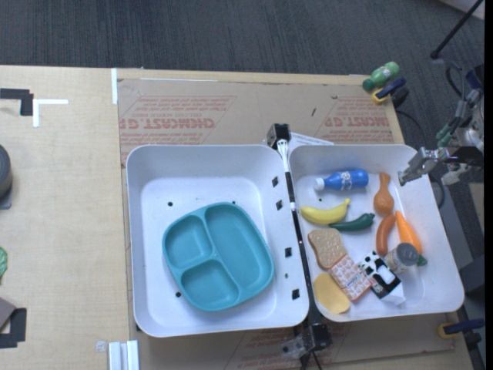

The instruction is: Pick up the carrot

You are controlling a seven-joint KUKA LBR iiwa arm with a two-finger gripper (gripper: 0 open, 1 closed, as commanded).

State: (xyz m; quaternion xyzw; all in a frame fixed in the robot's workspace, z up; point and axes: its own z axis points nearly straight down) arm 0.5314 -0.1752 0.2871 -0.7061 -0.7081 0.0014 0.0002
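Note:
The carrot (407,232) is an orange taper lying slantwise near the right wall of the right bin (443,237), its green end pointing to the lower right. A second orange piece (385,233) lies just left of it, and an orange gourd shape (383,194) sits above that. My gripper (410,173) hangs at the right bin's upper right rim, up and to the right of the carrot and apart from it. It holds nothing that I can see.
The right bin also holds a blue bottle (343,180), a banana (324,213), a green pepper (353,223), a bread slice (326,247), a small can (401,257) touching the carrot's lower end, and a black-and-white toy (380,275). A teal divided plate (218,254) lies in the left bin (146,206).

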